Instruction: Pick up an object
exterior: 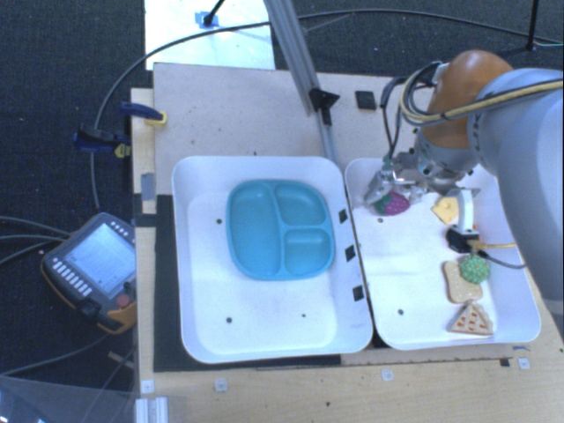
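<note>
My gripper (386,192) is low over the back left corner of the right bin (414,333). Directly under and beside its tip lies a small magenta toy with a green part (394,204), partly hidden by the gripper. Whether the gripper touches it is unclear. A yellow cheese wedge (446,209) lies just to the right. Further toward the front right are a green round toy (477,268), a toast slice (456,284) and a waffle-patterned wedge (471,320).
The left bin (203,315) holds a blue divided plate (280,229). A slanted metal pole (295,47) rises behind the bins. A teach pendant (92,267) lies off the bench at the left. The grey arm (520,139) covers the right bin's back right.
</note>
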Controlling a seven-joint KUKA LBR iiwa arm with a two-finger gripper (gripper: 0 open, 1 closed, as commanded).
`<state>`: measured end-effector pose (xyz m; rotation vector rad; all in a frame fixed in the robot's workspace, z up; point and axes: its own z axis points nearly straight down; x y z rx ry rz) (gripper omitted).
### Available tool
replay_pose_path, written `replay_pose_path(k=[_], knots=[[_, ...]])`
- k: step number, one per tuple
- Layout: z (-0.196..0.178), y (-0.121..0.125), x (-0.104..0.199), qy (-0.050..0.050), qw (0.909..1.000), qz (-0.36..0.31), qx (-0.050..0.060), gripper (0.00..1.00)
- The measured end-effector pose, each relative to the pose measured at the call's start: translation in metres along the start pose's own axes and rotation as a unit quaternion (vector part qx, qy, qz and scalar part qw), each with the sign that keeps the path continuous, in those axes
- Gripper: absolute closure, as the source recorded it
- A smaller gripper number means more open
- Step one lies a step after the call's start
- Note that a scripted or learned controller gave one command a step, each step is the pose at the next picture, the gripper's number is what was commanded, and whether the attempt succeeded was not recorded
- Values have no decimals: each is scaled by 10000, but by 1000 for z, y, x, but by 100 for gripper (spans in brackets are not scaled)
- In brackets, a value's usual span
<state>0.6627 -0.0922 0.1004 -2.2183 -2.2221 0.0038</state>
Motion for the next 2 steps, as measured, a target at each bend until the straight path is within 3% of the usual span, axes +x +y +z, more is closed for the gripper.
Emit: replay_pose_path(k=[1,2], knots=[[-16,3,0,-3,10000,-7,-44,100],[-68,-5,1,1,10000,6,-49,100]])
